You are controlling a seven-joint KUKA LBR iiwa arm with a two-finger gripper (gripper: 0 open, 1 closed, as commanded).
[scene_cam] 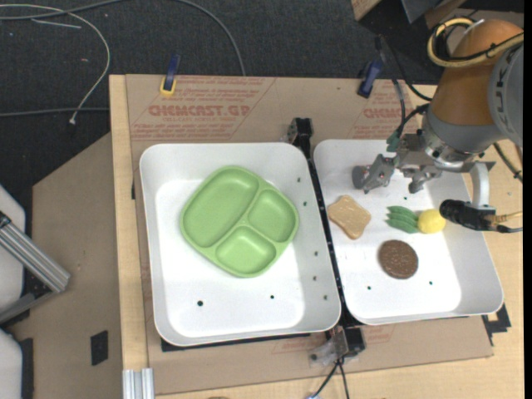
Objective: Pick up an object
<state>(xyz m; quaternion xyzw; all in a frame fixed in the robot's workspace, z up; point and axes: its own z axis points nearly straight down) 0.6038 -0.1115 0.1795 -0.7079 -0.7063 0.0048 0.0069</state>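
Bench: a brown board [208,106] with red lettering along its far edge bears two shallow white bins side by side; a blue clamp [171,75] grips the far edge on the left and another blue clamp [369,78] grips it further right.
Left bin [158,223]: holds a green divided plate [240,220] with three compartments, lying flat and turned at a slant, about in the middle of the bin.
Divider: a black strip [320,223] runs between the two bins from far to near.
Right bin [465,289]: holds four small things, all in its middle part, plus the gripper above its far part.
Bread slice [350,216]: a tan toy slice, leftmost in the right bin, close to the divider.
Brown disc [399,258]: a round dark cookie-like piece, nearer than the bread and to its right, apart from it.
Green piece [402,217]: a leafy or bean-like toy, right of the bread, touching or just beside the yellow piece.
Yellow piece [430,221]: a small rounded toy, at the right end of the green piece.
Gripper [396,176]: over the far part of the right bin, beyond the bread and the green piece, its two grey fingers spread apart with nothing between them.
Arm [474,81]: grey with an orange band, reaching in from the right above the gripper.
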